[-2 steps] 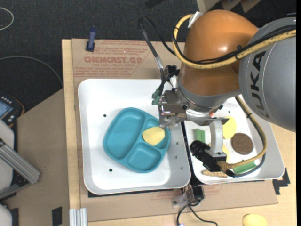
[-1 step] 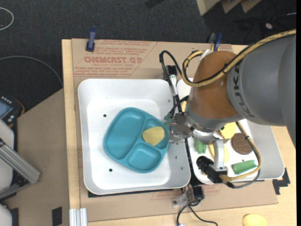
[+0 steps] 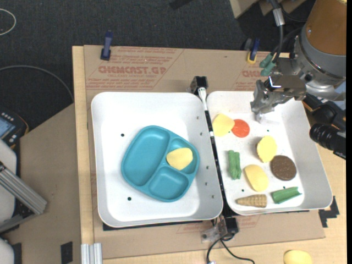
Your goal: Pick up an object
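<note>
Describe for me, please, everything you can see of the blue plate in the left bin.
The blue plate is a teal tray of smooth plastic-like material with rounded corners and three compartments. It lies flat, turned at an angle, about midway in the left bin, resting on its floor. One pale yellow piece sits in its right-hand compartment; the other two hold nothing. The gripper is far off, over the right bin.

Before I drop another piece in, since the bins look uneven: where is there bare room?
Left bin: bare floor all around the blue tray, widest along its far and left sides. Right bin: crowded centre and near edge; bare strip at the far end by the gripper.
</note>
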You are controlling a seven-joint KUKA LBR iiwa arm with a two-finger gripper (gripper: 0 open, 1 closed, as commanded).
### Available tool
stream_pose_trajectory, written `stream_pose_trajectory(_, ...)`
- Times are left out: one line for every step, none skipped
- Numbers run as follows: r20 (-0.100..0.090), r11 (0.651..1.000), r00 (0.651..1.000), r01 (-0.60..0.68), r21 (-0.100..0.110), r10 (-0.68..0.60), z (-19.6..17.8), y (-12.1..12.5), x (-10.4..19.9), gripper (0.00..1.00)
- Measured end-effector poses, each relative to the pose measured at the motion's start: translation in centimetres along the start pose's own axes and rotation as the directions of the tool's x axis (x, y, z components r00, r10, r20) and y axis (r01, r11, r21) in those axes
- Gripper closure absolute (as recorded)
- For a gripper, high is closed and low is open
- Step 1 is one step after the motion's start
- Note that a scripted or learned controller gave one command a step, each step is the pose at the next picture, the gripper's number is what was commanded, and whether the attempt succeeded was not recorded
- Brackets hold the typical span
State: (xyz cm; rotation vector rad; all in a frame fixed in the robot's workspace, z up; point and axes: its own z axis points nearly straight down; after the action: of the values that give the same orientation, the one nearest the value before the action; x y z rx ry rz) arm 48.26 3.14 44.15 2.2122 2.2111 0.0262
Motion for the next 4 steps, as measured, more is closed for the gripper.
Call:
stream_pose_trajectory(0.002,1.000,1.000,0.004,0.029,-0.004,7.7,-0.6,3.8,1.00)
stream_pose_trajectory(0.005,1.000,1.000,-0.010,0.029,0.010,14.0,-0.7,-4.9,1.00)
stream_pose_trajectory(0.001,1.000,1.000,0.005,0.014,-0.005,7.2,-0.4,-1.1,1.00)
stream_pose_trajectory(0.001,1.000,1.000,0.006,0.028,-0.006,11.2,-0.6,4.0,1.00)
